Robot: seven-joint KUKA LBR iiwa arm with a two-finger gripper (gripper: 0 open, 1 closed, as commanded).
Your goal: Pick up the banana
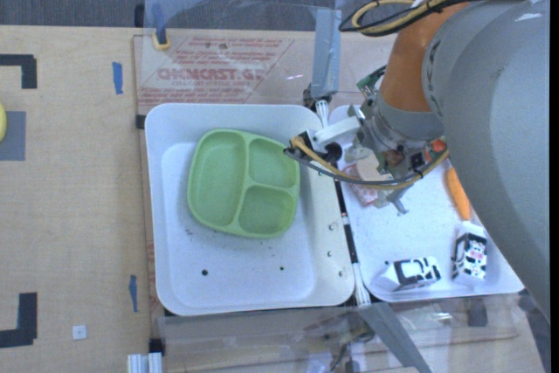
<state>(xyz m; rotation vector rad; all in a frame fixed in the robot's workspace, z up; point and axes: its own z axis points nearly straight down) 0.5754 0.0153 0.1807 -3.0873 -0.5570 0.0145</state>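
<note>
Light is even & fairly bright, diffuse from above, no hard hotspots. The left white bin (166, 214) reads slightly blown out, w/ a soft shadow along its inner left wall & under the green divided plate (244, 183). Faint glare on the clear plastic sheet (244, 22) at the top edge. The grey arm (507, 100) is near the lens, soft & out of focus, its edges smeared. Bench & bins are reasonably sharp; small items in the right bin (419, 223) look grainy. Mild noise overall; straight edges bend a little twd the corners.
</note>
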